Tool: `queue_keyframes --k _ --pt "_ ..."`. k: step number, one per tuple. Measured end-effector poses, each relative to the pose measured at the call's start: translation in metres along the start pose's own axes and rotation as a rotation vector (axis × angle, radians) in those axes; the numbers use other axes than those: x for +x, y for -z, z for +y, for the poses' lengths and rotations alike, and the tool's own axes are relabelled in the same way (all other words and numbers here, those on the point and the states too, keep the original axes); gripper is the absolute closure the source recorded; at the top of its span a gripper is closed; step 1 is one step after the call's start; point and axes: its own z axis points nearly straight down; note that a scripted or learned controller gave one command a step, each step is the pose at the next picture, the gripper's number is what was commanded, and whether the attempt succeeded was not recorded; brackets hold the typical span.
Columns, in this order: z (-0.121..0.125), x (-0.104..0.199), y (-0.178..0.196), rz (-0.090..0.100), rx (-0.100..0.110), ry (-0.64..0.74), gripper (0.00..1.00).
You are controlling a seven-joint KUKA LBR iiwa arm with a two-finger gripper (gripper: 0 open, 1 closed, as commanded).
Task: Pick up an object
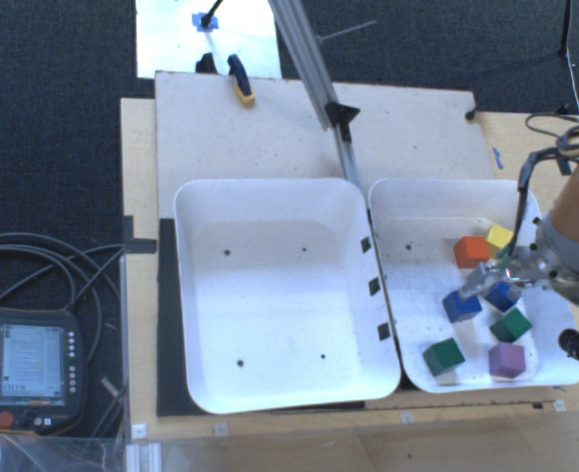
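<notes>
Pincer [493, 281]: low in the right bin [407, 209], fingers' spread not discernible (cannot tell); two blue cubes [461, 306] [502, 296] just beside its tip; orange cube [472, 251] and yellow cube [499, 236] toward the far edge; green cubes [443, 356] [511, 325] and purple cube [506, 360] near the front edge; left bin [201, 264] adjoining, bare floor.

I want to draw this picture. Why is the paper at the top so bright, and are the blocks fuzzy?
In the camera view, the white sheet at the top glares so brightly that its surface washes out; the blocks look a bit soft, like the orange block and purple block, and the gripper near them is blurry.
</notes>
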Motion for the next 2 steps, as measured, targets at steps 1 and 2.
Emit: queue_keyframes --k 1,2 --pt "0.000 0.000 -0.052 0.001 0.001 0.000 0.00" --pt "0.001 -0.001 -0.039 -0.002 -0.006 0.003 1.00"
